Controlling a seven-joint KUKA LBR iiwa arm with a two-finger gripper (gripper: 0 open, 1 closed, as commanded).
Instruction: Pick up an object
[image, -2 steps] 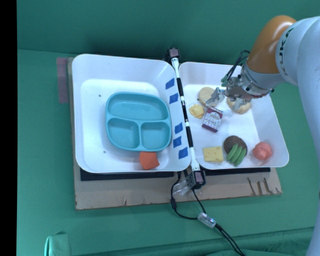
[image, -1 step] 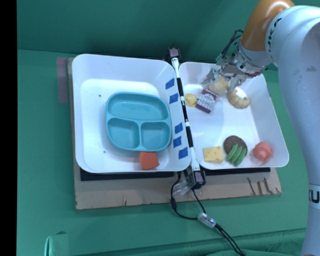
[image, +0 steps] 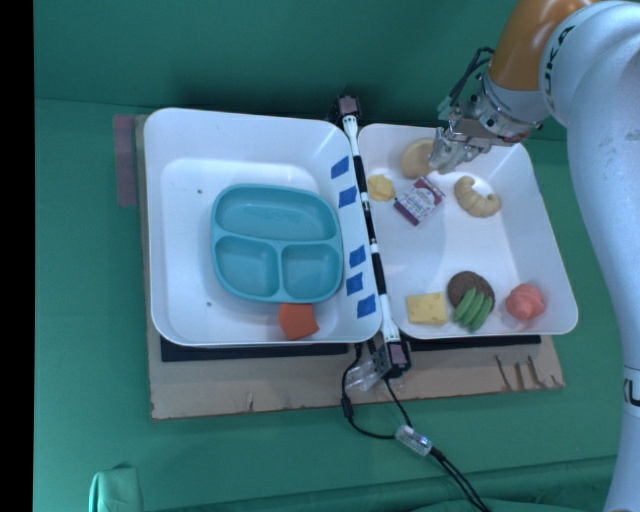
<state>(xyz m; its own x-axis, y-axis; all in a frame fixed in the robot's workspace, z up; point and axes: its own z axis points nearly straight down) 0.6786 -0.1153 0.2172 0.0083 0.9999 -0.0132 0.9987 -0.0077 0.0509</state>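
Observation:
My gripper (image: 447, 158) hangs over the back of the right bin (image: 545, 245), its fingertips just beside a round tan bun (image: 415, 158). Nothing shows between the fingers, and they stand slightly apart. Close by lie a croissant (image: 478, 196), a small maroon and white packet (image: 419, 199) and a small yellow pastry (image: 381, 187). Toward the front of the same bin sit a yellow cheese slice (image: 427, 308), a brown cookie (image: 466, 286), green pea pods (image: 474, 309) and an orange-pink piece (image: 525, 301).
The left bin (image: 180, 150) holds a teal divided plate (image: 276, 243) and an orange-red block (image: 298, 321) at its front edge. A taped black-and-white divider (image: 366, 225) runs between the bins. Cables (image: 400, 430) trail off the cardboard front.

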